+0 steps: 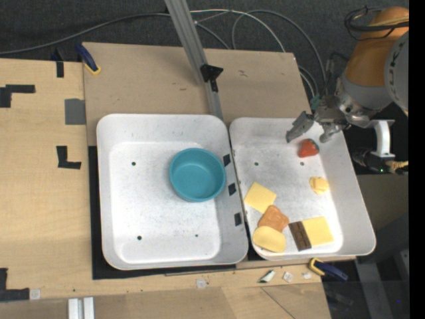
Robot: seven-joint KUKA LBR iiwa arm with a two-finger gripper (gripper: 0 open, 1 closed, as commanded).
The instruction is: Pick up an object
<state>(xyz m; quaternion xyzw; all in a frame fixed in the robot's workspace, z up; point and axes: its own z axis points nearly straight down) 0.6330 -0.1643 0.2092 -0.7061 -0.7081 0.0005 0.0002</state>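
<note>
The tool [311,130], spread wide over the small red piece [307,149], should pinch its light, probably slippery sides.

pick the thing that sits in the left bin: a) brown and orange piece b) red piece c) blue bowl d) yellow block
c: the blue bowl sits alone in the left bin, while the red piece, by the gripper, and the yellow block lie in the right bin.
</note>
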